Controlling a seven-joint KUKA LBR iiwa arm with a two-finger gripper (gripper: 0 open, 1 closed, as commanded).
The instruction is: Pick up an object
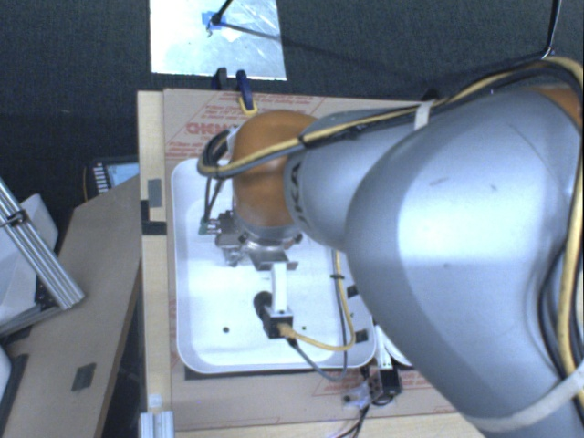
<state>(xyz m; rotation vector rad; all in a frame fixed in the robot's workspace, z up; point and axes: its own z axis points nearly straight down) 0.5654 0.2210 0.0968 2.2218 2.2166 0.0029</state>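
A: Where's the gripper?
B: Mid-frame, over the white bin, beneath the orange band; open or closed, cannot tell.
A: And the object?
B: Cannot be made out; the grey arm spans the frame's right.

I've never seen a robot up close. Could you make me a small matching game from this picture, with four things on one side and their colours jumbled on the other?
Things
1. arm casing
2. band above the wrist
3. bin below the wrist
4. board under the bin

Colours
a. white
b. tan with red lettering
c. grey
d. orange

Pairs: 1-c, 2-d, 3-a, 4-b
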